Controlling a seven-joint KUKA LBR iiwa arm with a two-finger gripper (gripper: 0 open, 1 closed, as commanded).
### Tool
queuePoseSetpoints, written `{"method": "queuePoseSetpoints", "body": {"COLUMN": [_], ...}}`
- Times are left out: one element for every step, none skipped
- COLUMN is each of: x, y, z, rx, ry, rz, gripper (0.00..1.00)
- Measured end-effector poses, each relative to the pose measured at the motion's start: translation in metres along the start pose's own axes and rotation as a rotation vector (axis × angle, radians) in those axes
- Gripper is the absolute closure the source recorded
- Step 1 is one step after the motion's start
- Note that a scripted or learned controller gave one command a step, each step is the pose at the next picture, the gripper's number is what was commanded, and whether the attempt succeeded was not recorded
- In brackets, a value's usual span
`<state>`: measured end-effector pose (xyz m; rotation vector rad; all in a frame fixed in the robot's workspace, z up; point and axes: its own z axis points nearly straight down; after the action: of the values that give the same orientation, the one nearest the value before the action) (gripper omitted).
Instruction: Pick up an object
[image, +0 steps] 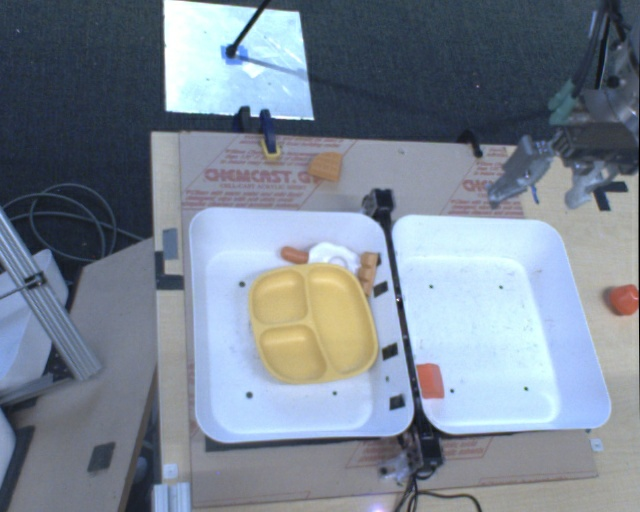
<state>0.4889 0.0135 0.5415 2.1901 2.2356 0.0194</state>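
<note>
At the far left of the camera view a loop of grey cable (60, 215) lies on the dark floor beside a slanted metal rail (40, 305). Farther back, a shiny metal sheet (238, 60) lies on the floor beyond the bench, and 2 small clamps (258, 128) grip the bench's back edge. A tan block (326, 166) rests on the cardboard behind the bins. The left bin (215, 300) holds a yellow divided plate (311, 323) with 3 compartments, lying roughly in its middle and tilted a little. Just behind the plate, near the bin's back wall, sit a small orange sausage-shaped piece (295, 255), a white object (333, 255) touching the plate's rim, and a small tan piece (368, 270) close to the divider between the bins. The right bin (560, 300) holds 1 orange-red block (429, 379) in its near-left corner, just beside the divider. Another orange-red object (623, 299) lies on the bench outside the right bin, near the view's right edge. The gripper (555, 185) hangs above the bench beyond the right bin's back-right corner, well apart from every object, its 2 fingers spread with nothing between them.
</note>
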Motion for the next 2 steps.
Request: {"method": "queuePoseSetpoints", "body": {"x": [-0.0005, -0.0004], "y": [0.0007, 0.0006], "z": [-0.0117, -0.0113], "rx": [-0.005, -0.003], "ry": [0.000, 0.000], "rz": [-0.003, -0.004], "gripper": [1.00, 0.00]}}
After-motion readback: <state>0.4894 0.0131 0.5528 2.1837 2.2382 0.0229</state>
